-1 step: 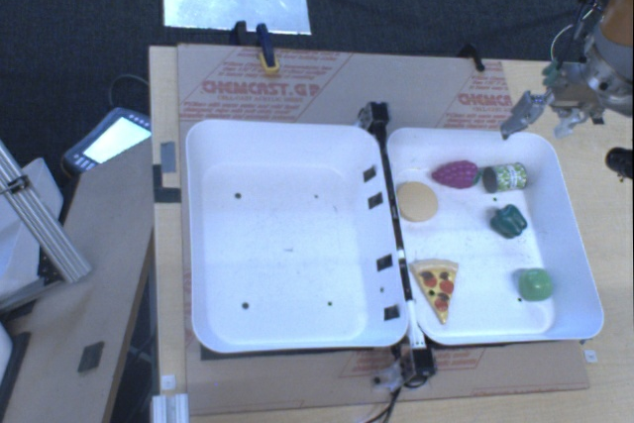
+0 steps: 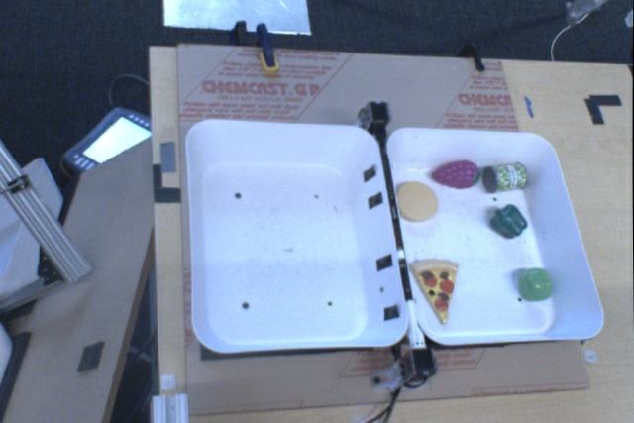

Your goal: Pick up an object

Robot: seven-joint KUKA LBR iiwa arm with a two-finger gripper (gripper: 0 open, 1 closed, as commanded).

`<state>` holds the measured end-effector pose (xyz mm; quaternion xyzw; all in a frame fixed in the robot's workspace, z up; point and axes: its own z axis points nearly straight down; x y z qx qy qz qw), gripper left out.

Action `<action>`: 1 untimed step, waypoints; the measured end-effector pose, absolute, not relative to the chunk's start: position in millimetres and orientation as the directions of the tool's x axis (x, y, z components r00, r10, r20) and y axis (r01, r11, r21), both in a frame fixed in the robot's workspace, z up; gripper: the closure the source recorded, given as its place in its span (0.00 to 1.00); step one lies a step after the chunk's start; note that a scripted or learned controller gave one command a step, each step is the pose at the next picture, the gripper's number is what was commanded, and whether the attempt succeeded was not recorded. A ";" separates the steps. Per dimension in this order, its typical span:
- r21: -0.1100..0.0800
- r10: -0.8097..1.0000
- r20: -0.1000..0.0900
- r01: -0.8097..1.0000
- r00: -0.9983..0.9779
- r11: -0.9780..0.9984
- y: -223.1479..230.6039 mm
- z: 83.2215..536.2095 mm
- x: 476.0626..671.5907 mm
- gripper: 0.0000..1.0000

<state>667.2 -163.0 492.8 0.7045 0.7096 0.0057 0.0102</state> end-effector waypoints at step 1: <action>0.008 1.000 -0.003 1.000 -0.010 0.010 -163.1 494.0 666.8 1.00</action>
